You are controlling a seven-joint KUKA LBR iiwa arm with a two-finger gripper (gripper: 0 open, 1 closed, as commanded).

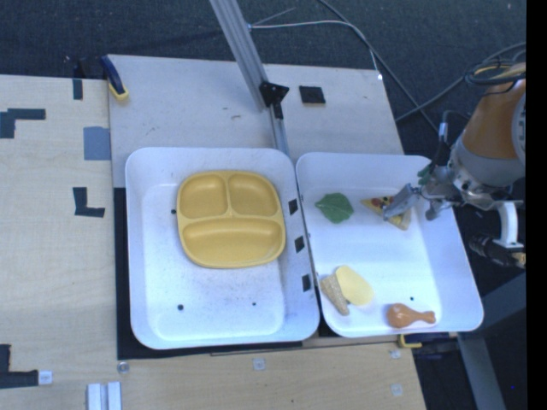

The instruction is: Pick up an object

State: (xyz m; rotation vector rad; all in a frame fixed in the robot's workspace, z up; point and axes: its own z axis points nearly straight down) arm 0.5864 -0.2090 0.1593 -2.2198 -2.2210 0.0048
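Camera view: your gripper [416, 200] hangs over the right bin [444, 267], its jaws spread apart around nothing, just beside a small yellow-and-red toy [386, 205]. A green leaf [334, 207] lies nearby; the yellow plate [231, 218] occupies the left bin [154, 254].

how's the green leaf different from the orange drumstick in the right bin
The leaf is green, flat and roundish; the drumstick is orange, longer and narrows to one end. The leaf lies near the bin's far left side; the drumstick lies near its front right corner. Both are small toy foods lying loose in the right bin.
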